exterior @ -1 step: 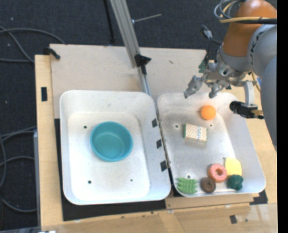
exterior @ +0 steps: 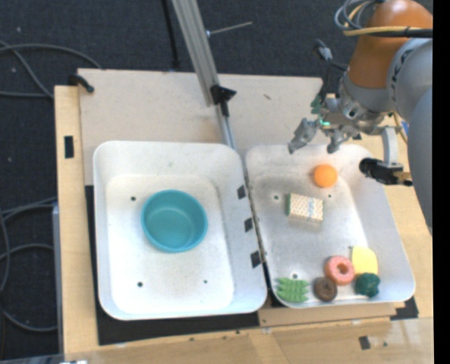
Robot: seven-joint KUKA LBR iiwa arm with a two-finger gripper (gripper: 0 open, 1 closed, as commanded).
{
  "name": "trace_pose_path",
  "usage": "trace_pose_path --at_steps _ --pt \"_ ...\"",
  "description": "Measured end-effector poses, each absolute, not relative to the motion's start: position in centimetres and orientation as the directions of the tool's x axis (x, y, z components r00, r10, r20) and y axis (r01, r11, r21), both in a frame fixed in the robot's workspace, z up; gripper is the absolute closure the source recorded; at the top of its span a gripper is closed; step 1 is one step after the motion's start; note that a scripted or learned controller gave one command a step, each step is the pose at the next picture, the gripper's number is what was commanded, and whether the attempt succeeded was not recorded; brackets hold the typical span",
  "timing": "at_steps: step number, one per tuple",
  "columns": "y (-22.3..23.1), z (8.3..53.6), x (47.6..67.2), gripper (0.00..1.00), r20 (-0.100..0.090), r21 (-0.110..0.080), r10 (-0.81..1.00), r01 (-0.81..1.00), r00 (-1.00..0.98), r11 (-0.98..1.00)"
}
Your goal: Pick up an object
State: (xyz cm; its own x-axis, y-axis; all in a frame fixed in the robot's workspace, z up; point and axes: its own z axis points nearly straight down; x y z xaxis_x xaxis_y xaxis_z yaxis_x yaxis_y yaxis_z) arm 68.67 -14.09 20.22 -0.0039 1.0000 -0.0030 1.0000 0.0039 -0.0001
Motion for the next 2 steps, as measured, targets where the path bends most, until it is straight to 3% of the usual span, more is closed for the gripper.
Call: trace_pose_path --at_steps 2 --pt "-14.9 10.7 68.5 0.0 -0.004 -0.004 1.0 1.0 0.0 0.0"
